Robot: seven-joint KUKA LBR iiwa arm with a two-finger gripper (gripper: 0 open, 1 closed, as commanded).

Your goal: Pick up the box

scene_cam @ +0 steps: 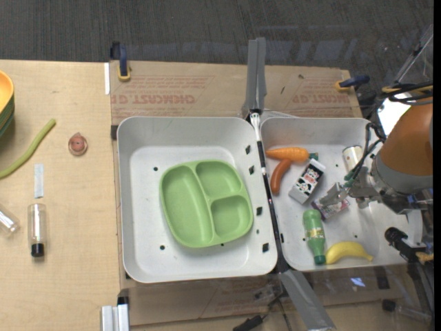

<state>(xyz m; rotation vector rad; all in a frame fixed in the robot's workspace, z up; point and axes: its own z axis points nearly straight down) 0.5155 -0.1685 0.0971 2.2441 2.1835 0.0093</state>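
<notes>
Reaching in from the right, the end effector (335,200) hangs low over the middle of the right bin (358,252); its metal tip is a blurred tangle, and whether it is spread or closed cannot be told. Nothing can be seen held by it. The box (306,182), small with a black-and-white printed face and a green top edge, lies tilted on the bin floor just left of the end effector, apart from it. Above the box lies a carrot (288,154), and an orange sausage-shaped thing (278,175) curves down beside the box's left side. Below the box, a green bottle (314,234) lies lengthwise, with a banana (348,252) next to its lower end. The grey arm (406,154) with its orange band covers the bin's right side. The left bin (138,185) holds a green divided plate (206,203). On the bench (62,254) to the left lie a long green bean (27,152) and a few small tubes (36,230).
</notes>
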